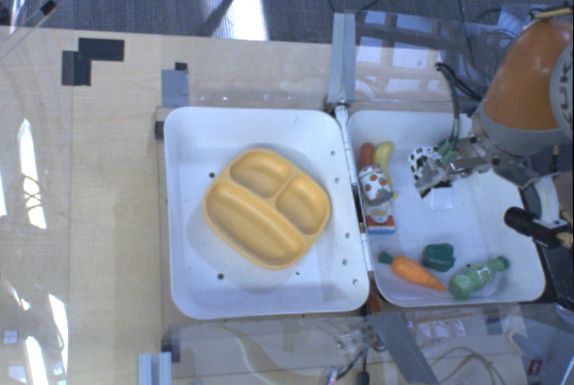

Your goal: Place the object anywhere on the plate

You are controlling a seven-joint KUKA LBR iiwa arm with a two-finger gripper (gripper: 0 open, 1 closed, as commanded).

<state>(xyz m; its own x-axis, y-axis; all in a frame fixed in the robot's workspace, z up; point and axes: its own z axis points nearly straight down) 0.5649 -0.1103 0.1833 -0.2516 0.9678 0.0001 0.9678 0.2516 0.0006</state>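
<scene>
A yellow divided plate (267, 206) lies in the middle of the left bin (179, 222). My gripper (431, 169) hangs over the upper middle of the right bin (529, 284), reaching in from the right under the orange-banded wrist. A small black-and-white patch shows at its tip, and I cannot tell what it is. Loose objects in the right bin are a red and a yellow small bottle (374, 155), a printed carton (378, 197), a carrot (417, 272), a dark green pepper (439, 257) and a green bottle (477, 276).
The ridge between the two bins (353, 195) runs just left of the carton. A metal post (341, 60) stands behind that ridge. Black cables (538, 229) hang by the arm at the right bin's right side.
</scene>
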